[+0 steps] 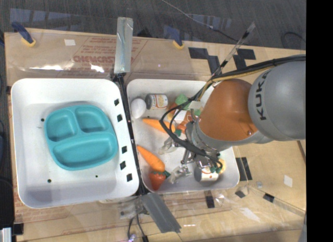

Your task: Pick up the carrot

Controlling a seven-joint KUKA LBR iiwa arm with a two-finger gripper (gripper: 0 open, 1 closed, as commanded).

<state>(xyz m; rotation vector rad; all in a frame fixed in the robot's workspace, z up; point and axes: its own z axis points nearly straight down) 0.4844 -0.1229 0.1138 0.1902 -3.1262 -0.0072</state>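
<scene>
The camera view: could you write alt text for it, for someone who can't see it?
A grey and orange robot arm reaches from the right into the right-hand white bin, its gripper low beside a carrot near the bin's left wall. A second carrot, a white egg and a small jar lie there too; the left bin holds a teal divided plate.

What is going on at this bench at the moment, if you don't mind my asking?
A grey and orange robot arm reaches into the right bin, its gripper low among toy foods. One carrot lies beside the gripper near the bin's left wall, not held; another carrot lies further back, near an egg and a small bottle. The left bin holds a teal divided plate.
</scene>
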